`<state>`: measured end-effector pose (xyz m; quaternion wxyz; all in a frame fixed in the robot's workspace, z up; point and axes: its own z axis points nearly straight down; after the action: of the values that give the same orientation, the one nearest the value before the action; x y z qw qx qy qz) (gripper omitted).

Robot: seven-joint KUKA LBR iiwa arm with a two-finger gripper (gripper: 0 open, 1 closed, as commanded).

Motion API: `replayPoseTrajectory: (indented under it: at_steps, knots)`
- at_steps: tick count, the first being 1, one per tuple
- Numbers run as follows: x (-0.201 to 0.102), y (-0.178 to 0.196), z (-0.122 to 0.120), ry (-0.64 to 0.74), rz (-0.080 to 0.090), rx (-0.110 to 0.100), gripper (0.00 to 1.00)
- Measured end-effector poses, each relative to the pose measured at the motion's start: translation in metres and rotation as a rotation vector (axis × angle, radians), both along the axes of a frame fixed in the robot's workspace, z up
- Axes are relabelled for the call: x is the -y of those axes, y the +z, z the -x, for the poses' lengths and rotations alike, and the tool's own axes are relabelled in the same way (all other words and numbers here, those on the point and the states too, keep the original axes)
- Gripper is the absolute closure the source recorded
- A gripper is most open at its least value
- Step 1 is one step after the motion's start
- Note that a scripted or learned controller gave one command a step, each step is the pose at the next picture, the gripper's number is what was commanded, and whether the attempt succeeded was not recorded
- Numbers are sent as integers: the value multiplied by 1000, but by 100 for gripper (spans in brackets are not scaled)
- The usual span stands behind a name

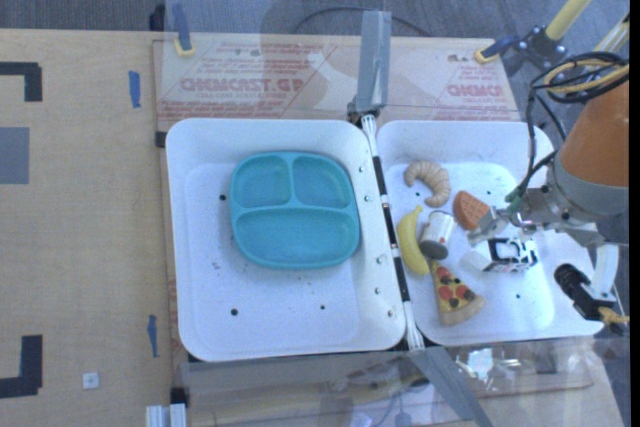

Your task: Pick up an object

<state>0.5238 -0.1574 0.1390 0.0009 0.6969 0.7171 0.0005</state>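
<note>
The arm (600, 155) is reaching over the right bin (540, 315), its hand (505, 225) hanging just beside the red toy (470, 209) and above a black-and-white object (510, 255) I cannot identify. Banana (410, 240), croissant (430, 180), pizza slice (455, 293) and a small can (435, 233) are crowding that toy, so a descent is risking a nudge rather than a grasp. I cannot tell the hand's state.

Teal divided plate (295, 210) smooth matt plastic; white bins (200, 315) glossy plastic; bench (70, 245) pale wood.
</note>
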Motion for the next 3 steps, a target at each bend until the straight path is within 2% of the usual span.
replayPoseTrajectory:
  at_steps: [1, 2, 3]
  knots:
    - [-40, -48, -6, 53, 5, 17, 0]
    - [16, -50, -105, 104, 4, 7, 0]
    - [-21, -48, -57, 129, 2, 8, 0]
